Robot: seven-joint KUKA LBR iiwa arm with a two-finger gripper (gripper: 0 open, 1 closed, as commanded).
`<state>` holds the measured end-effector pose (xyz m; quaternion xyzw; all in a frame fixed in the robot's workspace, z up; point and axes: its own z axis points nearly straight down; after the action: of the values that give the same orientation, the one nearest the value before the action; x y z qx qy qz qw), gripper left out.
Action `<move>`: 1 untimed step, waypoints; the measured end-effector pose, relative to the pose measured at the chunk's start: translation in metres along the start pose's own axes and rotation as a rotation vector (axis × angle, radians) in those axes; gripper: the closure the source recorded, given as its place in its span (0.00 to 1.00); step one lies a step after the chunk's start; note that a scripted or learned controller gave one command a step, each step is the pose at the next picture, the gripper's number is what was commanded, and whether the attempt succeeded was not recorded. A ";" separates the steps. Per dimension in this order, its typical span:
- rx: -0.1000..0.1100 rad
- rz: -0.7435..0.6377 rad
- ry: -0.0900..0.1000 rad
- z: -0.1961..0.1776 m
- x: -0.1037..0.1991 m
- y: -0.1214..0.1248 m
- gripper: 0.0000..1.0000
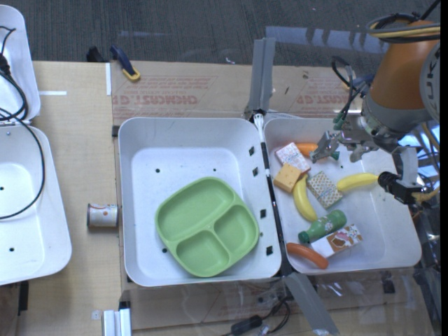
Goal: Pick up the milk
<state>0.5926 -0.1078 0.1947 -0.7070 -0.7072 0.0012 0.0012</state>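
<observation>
**Over the right bin, nothing gripped**

Here I am, hanging over the back of the right bin (399,254), my gripper (341,148) low above its white floor with the fingers spread apart and nothing between them. My orange band sits up behind me, toward the bin's back right corner.

The milk carton (337,241) lies flat on its side near the front of that bin, well apart from me. Touching it on the side toward the bin's middle is a green bottle (323,225), tilted. Just in front of the two, by the front left corner, a red sausage (307,255) rests.

Closer to my fingers: a yellow banana (358,182) in the bin's middle, just beside me. A second banana (302,200) curves along nearer the left wall, and a speckled block (324,188) sits between the two bananas. An orange cheese wedge (288,178) touches that second banana's top end, with a pink and white packet (292,156) just behind it and a carrot (306,147) at the back.

Left of the bin's wall, the neighbouring bin (140,187) holds a green divided plate (207,226).
</observation>
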 end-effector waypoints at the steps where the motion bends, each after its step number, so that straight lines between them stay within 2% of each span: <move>1: -0.002 -0.023 0.000 0.104 -0.035 -0.041 0.00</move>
<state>0.5515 -0.1432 0.0911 -0.6988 -0.7153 0.0007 0.0006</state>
